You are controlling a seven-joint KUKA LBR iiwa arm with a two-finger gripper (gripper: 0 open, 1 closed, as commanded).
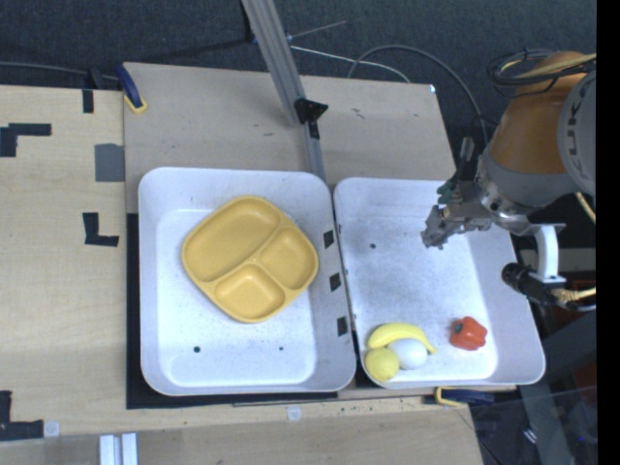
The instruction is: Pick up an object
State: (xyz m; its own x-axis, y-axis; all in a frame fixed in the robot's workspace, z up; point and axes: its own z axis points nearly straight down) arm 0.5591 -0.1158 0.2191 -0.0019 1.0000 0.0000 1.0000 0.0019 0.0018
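Hovering over the upper right part of the right bin [387, 201], the gripper [438, 234] hangs below the grey arm [542, 134] with its orange band; at this size I cannot tell whether it is clenched or released, and nothing shows in its grasp. It sits near the bin's right wall, with bare white floor to its left and below it, so the middle of that bin lies open.

Four small things cluster along the bin's lower edge. One yellow banana [399, 334] lies curved, its long axis running roughly left to right, arching upward. Just below it, touching or nearly so, sit one yellow round fruit [382, 363] and one white ball [412, 355]. One red pepper-like piece [468, 333] rests apart to their right, close to the right wall. All four are well apart from the gripper.

One yellow divided plate [250, 258] with three compartments lies tilted in the left bin [155, 260], with bare floor below it. Two bins stand side by side, their inner rims touching.
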